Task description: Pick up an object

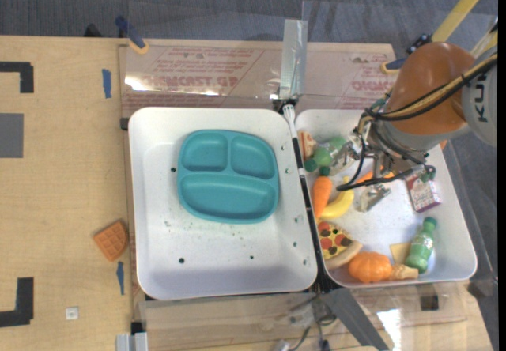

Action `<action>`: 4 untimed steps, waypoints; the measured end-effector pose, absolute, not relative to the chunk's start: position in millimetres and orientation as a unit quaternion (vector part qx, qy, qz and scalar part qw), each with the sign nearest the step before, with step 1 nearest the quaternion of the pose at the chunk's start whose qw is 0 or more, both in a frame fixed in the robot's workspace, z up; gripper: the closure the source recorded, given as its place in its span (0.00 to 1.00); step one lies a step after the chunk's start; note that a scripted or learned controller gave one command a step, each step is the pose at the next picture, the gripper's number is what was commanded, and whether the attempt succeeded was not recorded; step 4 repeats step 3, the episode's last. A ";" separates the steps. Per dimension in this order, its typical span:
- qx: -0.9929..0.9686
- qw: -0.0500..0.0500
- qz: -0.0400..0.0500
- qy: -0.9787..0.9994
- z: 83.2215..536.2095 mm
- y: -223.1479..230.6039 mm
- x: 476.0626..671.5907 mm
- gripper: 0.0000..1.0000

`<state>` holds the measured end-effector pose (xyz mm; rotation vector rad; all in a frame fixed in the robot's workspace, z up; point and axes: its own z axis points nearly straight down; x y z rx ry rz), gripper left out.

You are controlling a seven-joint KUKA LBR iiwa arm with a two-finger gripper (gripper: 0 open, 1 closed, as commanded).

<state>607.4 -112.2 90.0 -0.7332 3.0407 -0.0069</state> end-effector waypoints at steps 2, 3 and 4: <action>-0.229 0.014 -0.002 0.973 104.0 -110.6 600.8 1.00; -0.281 0.009 -0.002 0.960 229.8 -60.9 639.6 1.00; -0.281 0.009 -0.002 0.960 229.8 -60.9 639.6 1.00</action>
